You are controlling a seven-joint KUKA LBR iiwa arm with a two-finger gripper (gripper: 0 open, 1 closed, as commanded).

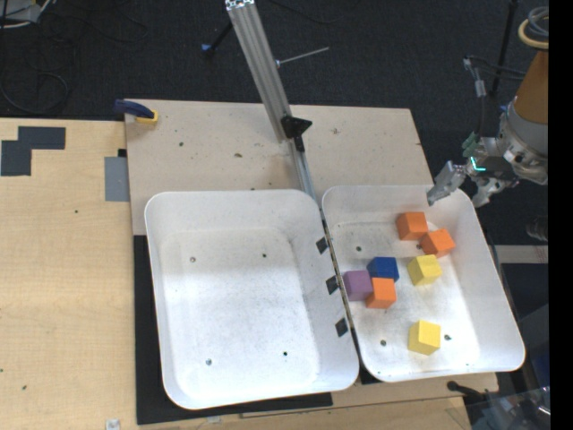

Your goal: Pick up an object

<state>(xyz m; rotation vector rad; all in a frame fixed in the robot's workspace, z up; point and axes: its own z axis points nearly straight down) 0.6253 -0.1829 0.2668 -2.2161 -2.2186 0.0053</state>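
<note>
My pincer point(466, 184) hung over the right bin's point(501, 307) far corner.
I could not tell if it was open; seven blocks lay below, orange block point(412, 225) nearest.

Seven small blocks in the right bin point(501, 330), the hand point(466, 184) above its far rim.

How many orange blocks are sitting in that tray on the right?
3. Two orange blocks touch near the right bin's far end: one, another beside it. The third sits mid-bin against the blue block.
</note>
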